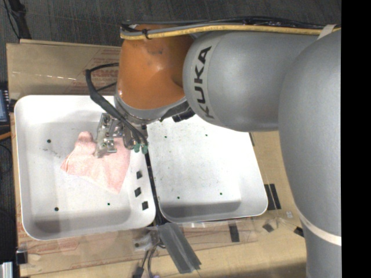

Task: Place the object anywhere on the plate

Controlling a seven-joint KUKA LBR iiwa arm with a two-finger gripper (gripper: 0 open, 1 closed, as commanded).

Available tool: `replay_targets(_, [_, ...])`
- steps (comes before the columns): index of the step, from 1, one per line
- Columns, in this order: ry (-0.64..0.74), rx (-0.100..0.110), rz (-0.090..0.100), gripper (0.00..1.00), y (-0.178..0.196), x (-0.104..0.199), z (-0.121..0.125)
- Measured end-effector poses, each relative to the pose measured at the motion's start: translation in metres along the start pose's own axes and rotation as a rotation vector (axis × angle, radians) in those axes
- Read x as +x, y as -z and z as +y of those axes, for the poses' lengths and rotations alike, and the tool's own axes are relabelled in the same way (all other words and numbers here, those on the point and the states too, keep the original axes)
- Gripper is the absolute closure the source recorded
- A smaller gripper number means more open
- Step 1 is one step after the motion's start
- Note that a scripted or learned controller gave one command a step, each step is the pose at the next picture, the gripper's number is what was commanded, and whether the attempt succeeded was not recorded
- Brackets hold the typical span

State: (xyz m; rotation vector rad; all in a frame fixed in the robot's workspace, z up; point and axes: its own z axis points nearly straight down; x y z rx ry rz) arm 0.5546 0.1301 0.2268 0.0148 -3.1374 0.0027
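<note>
Here, the pink cloth (97,165) lies crumpled and flat on the floor of the left bin (35,155), a little left of the frame's centre, its lower corner pointing toward the wall that divides the two bins. My pincer (107,146) is down over the cloth's upper right part, the metal fingers (103,138) reaching onto or just above the fabric. From this slant I cannot tell how wide the pincer stands, nor whether any cloth is caught in it; the fabric looks spread on the bin floor rather than lifted.

Above the pincer sits my orange band (148,68), in the upper middle of the frame, with a black cable (95,91) looping down its left side. My grey arm (261,74) covers the upper right and right of the frame.

The right bin (203,172) lies in the middle right, its floor speckled with small dark marks, partly under my arm. Both bins rest on the brown worktop (52,62), visible along the upper left and the bottom edge of the frame.
</note>
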Motion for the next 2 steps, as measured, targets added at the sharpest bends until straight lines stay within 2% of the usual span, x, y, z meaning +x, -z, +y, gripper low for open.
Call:
replay_targets(1, [0.0,0.0,0.0,1.0,0.0026,0.027,0.044])
replay_targets(2, [0.0,0.0,-0.001,0.0,0.0028,0.0268,0.0438])
